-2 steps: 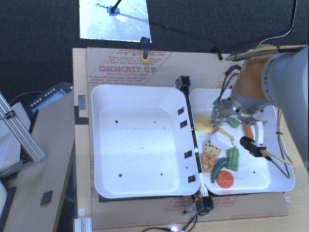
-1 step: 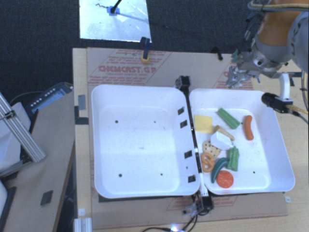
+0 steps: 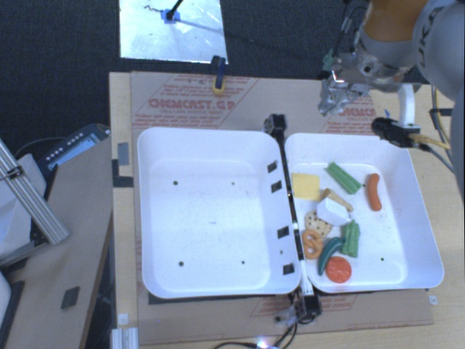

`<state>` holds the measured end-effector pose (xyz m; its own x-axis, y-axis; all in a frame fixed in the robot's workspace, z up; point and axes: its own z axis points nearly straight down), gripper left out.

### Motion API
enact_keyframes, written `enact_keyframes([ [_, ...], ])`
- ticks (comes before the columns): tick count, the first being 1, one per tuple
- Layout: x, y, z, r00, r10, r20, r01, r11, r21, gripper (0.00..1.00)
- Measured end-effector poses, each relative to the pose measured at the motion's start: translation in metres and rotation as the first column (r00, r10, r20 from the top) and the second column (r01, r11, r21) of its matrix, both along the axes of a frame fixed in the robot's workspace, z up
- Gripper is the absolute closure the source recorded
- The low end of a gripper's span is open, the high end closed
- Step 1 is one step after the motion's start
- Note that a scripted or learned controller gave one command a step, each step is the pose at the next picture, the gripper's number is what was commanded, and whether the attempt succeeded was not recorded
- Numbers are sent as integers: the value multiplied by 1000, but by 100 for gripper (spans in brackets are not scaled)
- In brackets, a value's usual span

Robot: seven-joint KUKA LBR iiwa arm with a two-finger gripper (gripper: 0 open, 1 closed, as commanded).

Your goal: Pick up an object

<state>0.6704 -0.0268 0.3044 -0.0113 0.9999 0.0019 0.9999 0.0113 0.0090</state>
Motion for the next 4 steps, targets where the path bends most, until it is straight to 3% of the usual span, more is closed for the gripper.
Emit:
enact_keyframes([
  [1, -9, 68, 48, 1000, 1, -1, -1, 1000, 1, 100],
  [2, -63, 155, 106, 1000, 3, -3, -3, 1000, 3, 100],
  [3, -30, 80, 51, 1000, -16, -10, 16, 1000, -5, 100],
  [4, -39, 141, 100, 1000, -1, -2, 1, 1000, 1, 100],
])
